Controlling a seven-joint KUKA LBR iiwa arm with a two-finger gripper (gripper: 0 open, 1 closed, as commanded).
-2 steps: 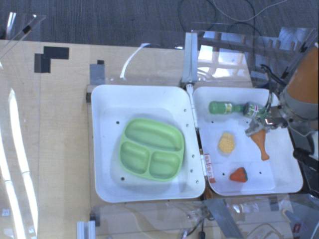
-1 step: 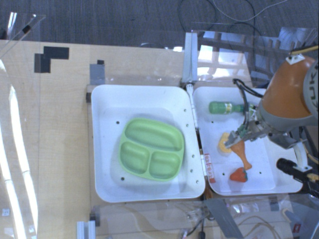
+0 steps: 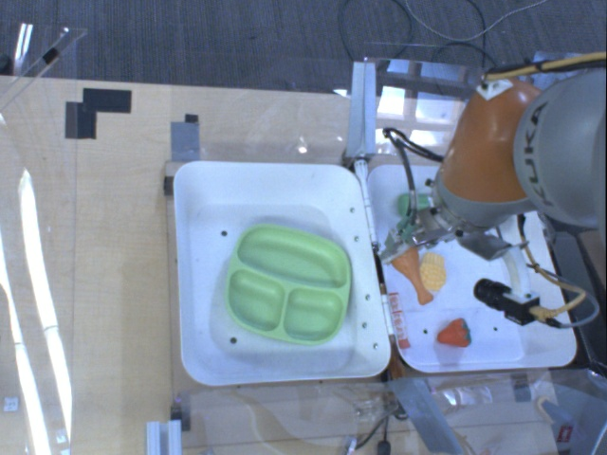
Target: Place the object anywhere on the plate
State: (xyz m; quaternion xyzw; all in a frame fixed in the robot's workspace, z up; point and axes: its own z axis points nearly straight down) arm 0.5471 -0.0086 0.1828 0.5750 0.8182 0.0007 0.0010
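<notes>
Task looks barely started: the green divided plate (image 3: 289, 284) in the left bin (image 3: 199, 349) carries nothing in any of its three compartments, and no object has crossed over from the right bin (image 3: 550, 354). All loose items sit right of the plate, past the divider between the bins: an orange drumstick-shaped toy (image 3: 412, 273), a yellow corn-like piece (image 3: 433, 272) touching its right side, a red strawberry toy (image 3: 454, 334) further toward the near edge of that bin, and a small green item (image 3: 406, 204) partly hidden under the arm. Which of these is the intended object is unclear; judging by the arm's position, the drumstick or corn seems likeliest. The pincer (image 3: 410, 230) hangs low over the right bin, just right of the plate's bin wall, with the drumstick's upper end directly below it and very near, maybe touching, can't confirm. Whether the pincer is spread or pressed together I cannot tell, wrist bulk and cables block it, and nothing is visibly pinched. Left to do, as a judgement: secure a grasp, lift, carry left over the divider, release on the plate. The worktop (image 3: 85, 282) left of the plate is bare wood.
</notes>
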